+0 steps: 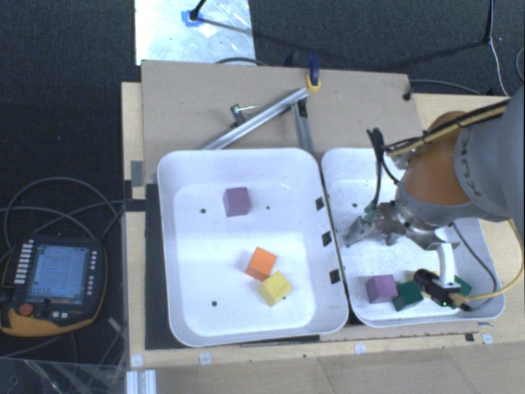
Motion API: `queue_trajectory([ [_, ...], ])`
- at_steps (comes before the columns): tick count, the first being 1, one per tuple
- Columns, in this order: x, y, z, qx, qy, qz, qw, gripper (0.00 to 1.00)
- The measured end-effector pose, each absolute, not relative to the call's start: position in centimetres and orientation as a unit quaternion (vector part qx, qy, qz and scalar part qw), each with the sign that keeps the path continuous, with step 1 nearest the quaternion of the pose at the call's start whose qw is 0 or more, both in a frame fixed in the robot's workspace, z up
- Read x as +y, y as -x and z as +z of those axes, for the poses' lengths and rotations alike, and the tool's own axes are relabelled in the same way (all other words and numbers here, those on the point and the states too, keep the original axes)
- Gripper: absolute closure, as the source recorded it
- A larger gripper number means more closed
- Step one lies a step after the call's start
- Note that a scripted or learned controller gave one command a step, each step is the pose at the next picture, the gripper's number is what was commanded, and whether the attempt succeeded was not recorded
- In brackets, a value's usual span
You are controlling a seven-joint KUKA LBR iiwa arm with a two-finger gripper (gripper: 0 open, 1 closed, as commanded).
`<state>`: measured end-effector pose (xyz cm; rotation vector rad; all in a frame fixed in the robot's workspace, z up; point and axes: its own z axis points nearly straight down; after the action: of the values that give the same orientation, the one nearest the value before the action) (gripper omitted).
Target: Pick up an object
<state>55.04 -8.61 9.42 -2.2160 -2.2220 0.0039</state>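
We're at the right bin [349, 175], and the tool [358, 230] is over its left half, close to the edge shared with the left bin [189, 220]; we cannot tell how far open it is, and nothing shows in its hold. Along the right bin's near edge a purple cube [381, 288] and a dark green block [406, 296] sit touching, apart from the tool. In the left bin, a second purple cube [236, 201] lies toward the far edge, while an orange cube [261, 263] and a yellow cube [276, 288] touch near the middle.
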Motion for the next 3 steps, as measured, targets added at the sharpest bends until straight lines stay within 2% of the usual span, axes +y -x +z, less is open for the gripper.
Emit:
queue_trajectory([
  [1,-8.7,-55.2,10.8,-0.709,0.705,-0.0010,-0.001,1.00],
  [2,-8.8,-55.3,15.1,-0.708,0.706,-0.0014,-0.002,1.00],
  [3,-9.1,-55.4,21.5,-0.709,0.706,-0.0024,-0.004,1.00],
])
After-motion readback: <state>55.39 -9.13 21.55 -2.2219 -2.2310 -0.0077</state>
